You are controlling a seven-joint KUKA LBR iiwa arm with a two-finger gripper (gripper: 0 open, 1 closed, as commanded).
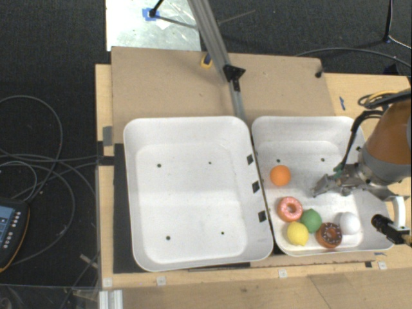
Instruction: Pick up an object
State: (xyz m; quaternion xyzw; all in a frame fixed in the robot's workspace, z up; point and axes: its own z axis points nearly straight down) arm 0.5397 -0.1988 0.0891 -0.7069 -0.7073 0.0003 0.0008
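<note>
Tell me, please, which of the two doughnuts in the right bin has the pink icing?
The pink-iced doughnut is the one just below the orange ball; the other doughnut, chocolate brown, lies nearer the bin's front edge beside the white ball.

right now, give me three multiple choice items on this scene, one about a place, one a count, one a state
1. Where does the small orange ball lie?
A. in the right white bin
B. in the left white bin
C. on the brown bench top

2. How many ring doughnuts lie in the right white bin?
A. none
B. two
C. four

3. How does the orange ball lie relative to the other items?
A. stacked on the yellow lemon-shaped piece
B. apart from the cluster
C. pressed against the white egg-shaped piece

Answers: 1 A, it sits inside that bin near its left wall. 2 B, a pink-iced doughnut and a chocolate-iced doughnut. 3 B, bare bin floor separates it from the doughnuts, the lemon, the round green piece and the egg.
</note>
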